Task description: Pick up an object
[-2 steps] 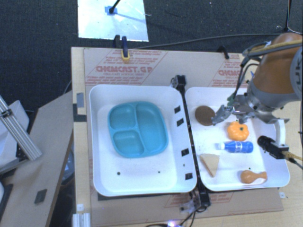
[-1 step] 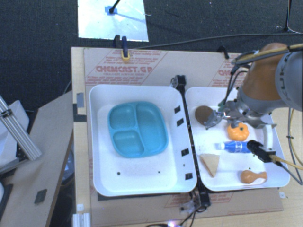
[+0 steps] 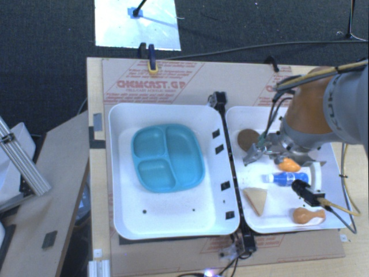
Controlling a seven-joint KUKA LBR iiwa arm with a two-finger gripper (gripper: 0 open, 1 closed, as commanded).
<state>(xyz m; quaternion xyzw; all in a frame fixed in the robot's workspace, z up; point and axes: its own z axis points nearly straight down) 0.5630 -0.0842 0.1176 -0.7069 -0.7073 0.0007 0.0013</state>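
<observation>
In the right bin [image 3: 331, 221], toys are crowding the floor: a brown disc [image 3: 248, 138] near the divider [image 3: 229, 160], an orange piece [image 3: 289, 165] just beside a blue bottle [image 3: 283, 179], a tan wedge [image 3: 256, 200], and a drumstick [image 3: 307, 215] at the near wall. The arm [image 3: 323, 111] is overhanging the far half. In the left bin [image 3: 124, 212], a blue tray [image 3: 168, 157] is taking the middle, leaving bare floor along the near side.

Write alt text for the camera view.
A grey arm's gripper hovers over the right bin, among a brown disc, orange piece, blue bottle and tan wedge. The left bin holds a blue divided plate.
</observation>
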